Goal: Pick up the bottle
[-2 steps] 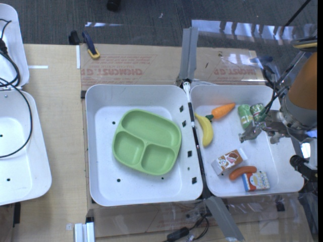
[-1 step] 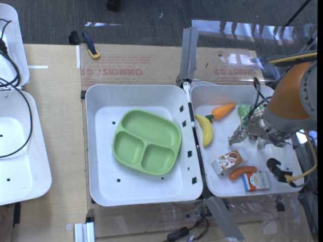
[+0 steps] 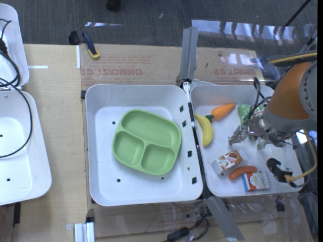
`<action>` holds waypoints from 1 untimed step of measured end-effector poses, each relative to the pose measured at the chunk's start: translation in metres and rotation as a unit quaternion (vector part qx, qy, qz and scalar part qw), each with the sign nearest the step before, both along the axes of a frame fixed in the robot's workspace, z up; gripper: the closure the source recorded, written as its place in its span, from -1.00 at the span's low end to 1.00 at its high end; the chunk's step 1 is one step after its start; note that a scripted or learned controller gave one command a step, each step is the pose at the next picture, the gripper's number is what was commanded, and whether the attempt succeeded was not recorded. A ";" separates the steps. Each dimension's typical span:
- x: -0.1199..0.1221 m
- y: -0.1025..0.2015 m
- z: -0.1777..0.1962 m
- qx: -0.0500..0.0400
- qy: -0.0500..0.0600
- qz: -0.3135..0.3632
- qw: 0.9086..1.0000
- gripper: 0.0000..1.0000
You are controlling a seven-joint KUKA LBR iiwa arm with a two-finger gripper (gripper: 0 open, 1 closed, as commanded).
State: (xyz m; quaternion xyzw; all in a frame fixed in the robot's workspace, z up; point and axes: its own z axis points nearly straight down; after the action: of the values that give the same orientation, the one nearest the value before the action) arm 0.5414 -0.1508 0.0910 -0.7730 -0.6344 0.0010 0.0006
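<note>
Arm over the right bin (image 3: 222,185), pincer (image 3: 241,135) low among the toy food.

Left bin (image 3: 101,185) — one green three-part plate (image 3: 147,141) near its centre. Right bin — banana (image 3: 205,129) at 9 o'clock, carrot (image 3: 222,110) at 11 o'clock, small carton (image 3: 227,162) and sausage (image 3: 242,172) at 6 o'clock, blue-and-white box (image 3: 256,181) at 5 o'clock. A green object (image 3: 245,110), possibly the bottle, lies at 12 o'clock, partly hidden by cables, so I cannot be sure. The pincer sits just below it, toward the bin's centre; whether its fingers are spread or closed I cannot tell, and nothing is seen between them. Both bins rest on the wooden surface (image 3: 55,74).
</note>
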 end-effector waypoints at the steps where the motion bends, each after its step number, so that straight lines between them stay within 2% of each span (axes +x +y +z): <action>1: -0.029 -0.002 0.000 0.001 0.000 0.035 0.999 -1.00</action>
State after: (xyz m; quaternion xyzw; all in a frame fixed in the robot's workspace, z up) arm 0.5120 -0.1532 0.0911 -0.7502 -0.6612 0.0008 0.0011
